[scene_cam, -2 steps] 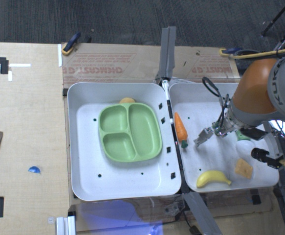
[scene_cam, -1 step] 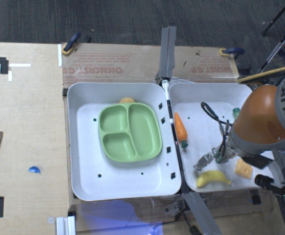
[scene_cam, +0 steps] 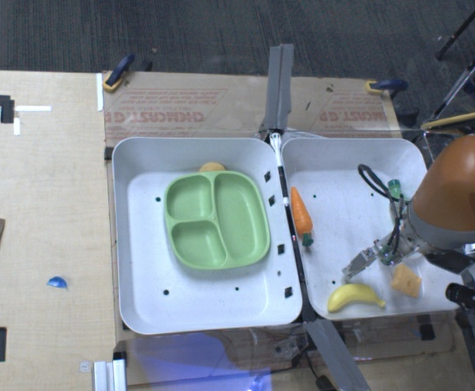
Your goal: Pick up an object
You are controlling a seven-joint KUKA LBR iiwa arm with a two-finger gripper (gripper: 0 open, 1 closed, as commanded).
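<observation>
In the right bin (scene_cam: 335,165) an orange carrot (scene_cam: 301,213) lies along the left wall. A yellow banana (scene_cam: 355,298) rests near the front edge, and a tan chunk of food (scene_cam: 406,281) sits to its right. My gripper (scene_cam: 374,259) hangs low over the bin floor, just above the banana and left of the tan chunk. It is open, with nothing between its fingers. The arm's orange band (scene_cam: 457,186) covers the bin's right side. A black cable (scene_cam: 373,181) loops down toward the wrist.
The left bin (scene_cam: 139,283) holds a green divided plate (scene_cam: 217,219), with a small yellow item (scene_cam: 212,168) peeking out behind it. A grey divider post (scene_cam: 279,88) stands between the bins at the back. Cardboard (scene_cam: 180,104) lies behind them.
</observation>
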